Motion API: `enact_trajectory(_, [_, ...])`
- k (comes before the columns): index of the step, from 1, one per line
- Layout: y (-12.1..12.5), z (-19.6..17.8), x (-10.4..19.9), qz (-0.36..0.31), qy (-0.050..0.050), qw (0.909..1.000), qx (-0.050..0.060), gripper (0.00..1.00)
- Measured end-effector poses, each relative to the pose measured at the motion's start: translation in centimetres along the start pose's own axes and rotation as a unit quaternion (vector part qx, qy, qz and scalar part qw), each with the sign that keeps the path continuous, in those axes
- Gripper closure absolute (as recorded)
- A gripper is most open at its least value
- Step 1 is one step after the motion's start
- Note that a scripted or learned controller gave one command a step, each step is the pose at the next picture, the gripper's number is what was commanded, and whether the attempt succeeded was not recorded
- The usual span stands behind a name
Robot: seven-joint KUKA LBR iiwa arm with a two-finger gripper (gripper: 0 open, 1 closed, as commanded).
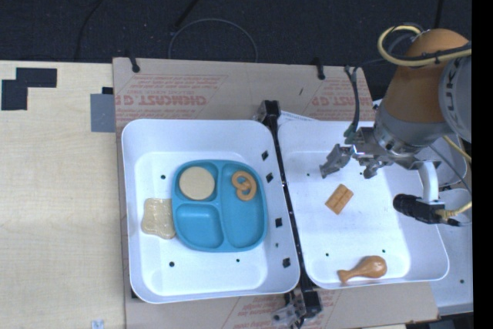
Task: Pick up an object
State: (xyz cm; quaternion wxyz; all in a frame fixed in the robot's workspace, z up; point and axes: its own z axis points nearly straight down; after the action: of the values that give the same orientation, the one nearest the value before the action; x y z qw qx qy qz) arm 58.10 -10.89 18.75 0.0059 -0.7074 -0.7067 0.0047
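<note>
hand [348,159] above wafer [339,199], drumstick [363,270] apart

Blue tray [202,231], tan cracker [339,199], golden-brown drumstick [363,270], white bins [139,166], orange-banded grey arm [425,85].

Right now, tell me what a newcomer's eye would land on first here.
First, the bright blue sectioned plastic tray in the left white bin, carrying a round tan cracker and a brown pretzel. Next, the grey arm with its orange band over the right white bin, its claw above a small tan block.
</note>
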Motion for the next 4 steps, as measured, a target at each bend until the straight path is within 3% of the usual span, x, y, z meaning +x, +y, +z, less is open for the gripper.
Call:
enact_trajectory(1, [0.3, -0.7, 0.0, -0.001, -0.001, 1.0, -0.007, 0.0])
enact_trajectory(2, [-0.1, 4.5, 0.9, 0.0, 0.0, 1.0, -0.003, 0.0])
enact_trajectory(3, [0.0, 9.7, 1.0, -0.001, -0.002, 1.0, -0.007, 0.0])
enact_trajectory(4, [0.2, 8.2, 0.7, 0.002, -0.003, 1.0, -0.009, 1.0])
